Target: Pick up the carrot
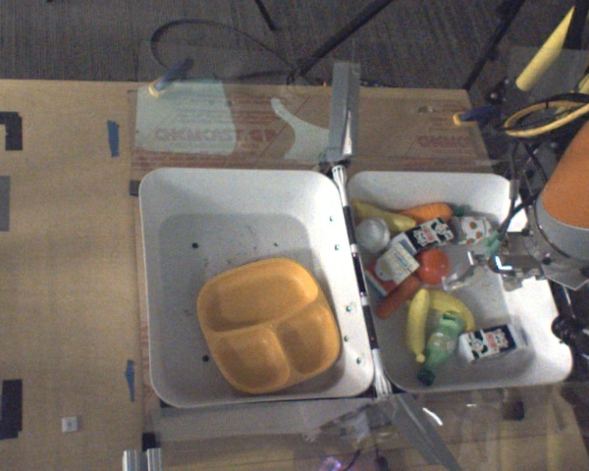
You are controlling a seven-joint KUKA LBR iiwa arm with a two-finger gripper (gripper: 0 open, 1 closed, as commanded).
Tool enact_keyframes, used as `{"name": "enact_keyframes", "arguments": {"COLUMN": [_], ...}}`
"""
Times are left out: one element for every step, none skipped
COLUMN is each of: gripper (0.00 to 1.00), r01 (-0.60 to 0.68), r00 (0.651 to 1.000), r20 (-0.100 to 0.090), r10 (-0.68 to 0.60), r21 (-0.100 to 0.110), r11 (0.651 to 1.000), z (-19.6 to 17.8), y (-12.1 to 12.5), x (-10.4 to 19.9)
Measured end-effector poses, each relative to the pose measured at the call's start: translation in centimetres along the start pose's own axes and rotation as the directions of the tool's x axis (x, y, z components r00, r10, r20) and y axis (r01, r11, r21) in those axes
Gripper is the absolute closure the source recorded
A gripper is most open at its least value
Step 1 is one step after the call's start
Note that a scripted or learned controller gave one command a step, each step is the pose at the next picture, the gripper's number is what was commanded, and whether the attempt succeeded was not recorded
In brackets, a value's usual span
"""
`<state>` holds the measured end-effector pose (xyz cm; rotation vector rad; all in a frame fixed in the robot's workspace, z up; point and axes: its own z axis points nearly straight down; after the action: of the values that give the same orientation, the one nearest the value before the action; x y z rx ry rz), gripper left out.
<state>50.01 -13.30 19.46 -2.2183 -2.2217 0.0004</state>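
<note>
The carrot [427, 211] is a short orange piece with a green tip. It lies near the far wall of the right bin [545, 322], between a yellow banana [378, 214] and a small milk carton [471, 229]. My gripper [483, 261] hangs over the right half of that bin, in front of and to the right of the carrot and apart from it. It is close to a red tomato [433, 266]. The arm's orange band [579, 189] is at the right edge.
The right bin also holds a red-orange stick [397, 298], a white ball [372, 233], other cartons [492, 342], a second banana [419, 324] and a green bottle [437, 346]. A yellow divided plate [268, 324] sits in the left bin [177, 214].
</note>
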Motion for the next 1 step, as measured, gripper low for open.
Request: {"name": "enact_keyframes", "arguments": {"gripper": [0.0], "r01": [0.108], "r00": [0.994], "r20": [0.002], "r10": [-0.108], "r21": [-0.004], "r11": [0.994], "z": [0.99], "y": [8.32], "x": [7.31]}}
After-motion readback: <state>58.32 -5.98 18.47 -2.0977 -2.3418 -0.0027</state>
